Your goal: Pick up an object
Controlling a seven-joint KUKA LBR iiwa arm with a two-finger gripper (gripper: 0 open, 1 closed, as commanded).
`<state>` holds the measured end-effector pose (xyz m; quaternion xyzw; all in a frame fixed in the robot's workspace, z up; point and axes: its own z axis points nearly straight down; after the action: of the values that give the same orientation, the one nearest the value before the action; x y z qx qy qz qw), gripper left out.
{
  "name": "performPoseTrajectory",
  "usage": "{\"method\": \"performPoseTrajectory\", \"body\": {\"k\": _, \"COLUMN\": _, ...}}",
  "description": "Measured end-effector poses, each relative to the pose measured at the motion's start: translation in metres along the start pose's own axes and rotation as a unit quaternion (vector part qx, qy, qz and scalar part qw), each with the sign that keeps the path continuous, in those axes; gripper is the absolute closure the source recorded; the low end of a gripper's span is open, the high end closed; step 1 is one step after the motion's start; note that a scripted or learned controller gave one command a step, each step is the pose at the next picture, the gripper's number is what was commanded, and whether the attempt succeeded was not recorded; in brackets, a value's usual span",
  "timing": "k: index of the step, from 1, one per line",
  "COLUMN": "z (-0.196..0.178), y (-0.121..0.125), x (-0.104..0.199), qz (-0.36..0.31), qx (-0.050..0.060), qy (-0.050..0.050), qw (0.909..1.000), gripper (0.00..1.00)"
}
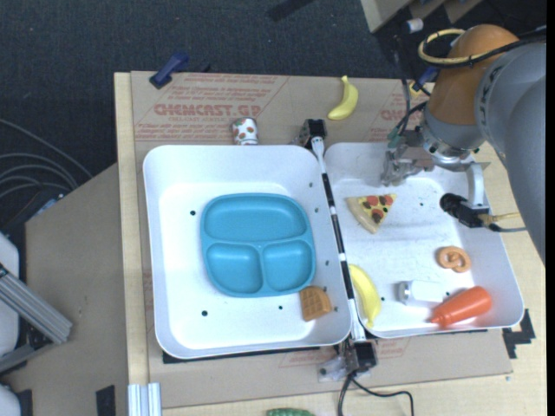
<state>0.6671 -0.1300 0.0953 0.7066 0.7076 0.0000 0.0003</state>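
Your gripper (397,168) hangs low over the far corner of the right bin (494,258), just beside the pizza slice (371,211) but not on it. Whether it's open or closed, you cannot tell from this angle; nothing visibly sits in it.

Candidates in that bin: pizza slice near the divider, pretzel (452,258) mid-right, carrot (460,307) and a small white tube (421,292) touching at the near edge, banana (365,294) wedged against the divider wall.

Risks — the slice is flat and low, so a descent from here likely lands on bare floor or clips only its crust edge and nudges it away. The banana against the wall leaves no room for one side of the gripper. The carrot looks rounded and tapered and could squirt out.

The left bin (173,310) holds a blue tray (257,243) and a cracker (315,302), well apart from the arm.
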Motion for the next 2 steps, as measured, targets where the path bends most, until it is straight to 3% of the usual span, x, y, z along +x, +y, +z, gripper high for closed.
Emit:
{"method": "performPoseTrajectory", "body": {"k": 1, "z": 0.0, "y": 0.0, "x": 0.0, "qz": 0.0, "qx": 0.0, "qy": 0.0, "qw": 1.0, "gripper": 0.0}}
{"method": "performPoseTrajectory", "body": {"k": 2, "z": -0.01, "y": 0.0, "x": 0.0, "qz": 0.0, "qx": -0.001, "qy": 0.0, "qw": 1.0, "gripper": 1.0}}
